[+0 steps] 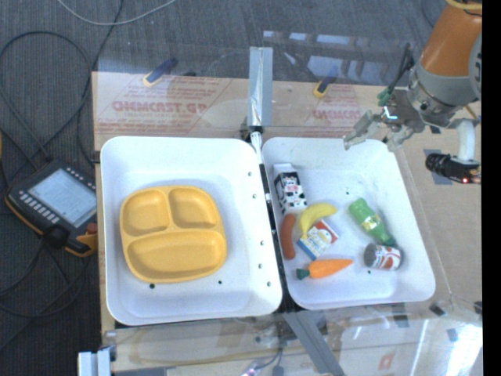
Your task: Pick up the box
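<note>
Two bins [117, 288] — box [317, 238] (right one)

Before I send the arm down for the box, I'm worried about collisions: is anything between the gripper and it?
Nothing stands between them. The gripper hangs above the right bin's far edge. The box is crowded, though: banana touching it, sausage and carrot close by.

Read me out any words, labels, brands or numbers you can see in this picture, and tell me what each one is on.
"CHEMCAST GP", in red, mirrored, twice on the board behind the bins.
Cow-patterned carton: print too small to read.
Box: label blurred.
Can: label blurred.
Handheld screen: unreadable.
</note>
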Action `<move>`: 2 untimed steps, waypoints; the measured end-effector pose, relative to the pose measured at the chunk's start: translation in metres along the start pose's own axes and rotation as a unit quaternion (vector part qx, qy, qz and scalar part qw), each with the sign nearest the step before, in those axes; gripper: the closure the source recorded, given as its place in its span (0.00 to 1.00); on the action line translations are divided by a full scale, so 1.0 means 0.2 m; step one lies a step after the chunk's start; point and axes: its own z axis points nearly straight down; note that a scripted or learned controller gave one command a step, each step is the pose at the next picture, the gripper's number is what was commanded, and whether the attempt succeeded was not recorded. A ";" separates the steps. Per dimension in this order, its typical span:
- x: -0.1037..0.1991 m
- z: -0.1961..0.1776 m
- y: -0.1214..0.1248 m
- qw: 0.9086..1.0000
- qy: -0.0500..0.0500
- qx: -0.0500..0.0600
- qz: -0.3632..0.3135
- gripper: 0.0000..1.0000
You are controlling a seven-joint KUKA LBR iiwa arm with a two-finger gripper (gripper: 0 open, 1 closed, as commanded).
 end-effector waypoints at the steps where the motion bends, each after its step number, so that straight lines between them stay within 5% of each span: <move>1: 0.37 0.56 -0.14 0.998 0.000 0.001 0.060 0.00; 2: 0.32 0.72 -0.27 0.998 0.003 -0.022 0.066 0.00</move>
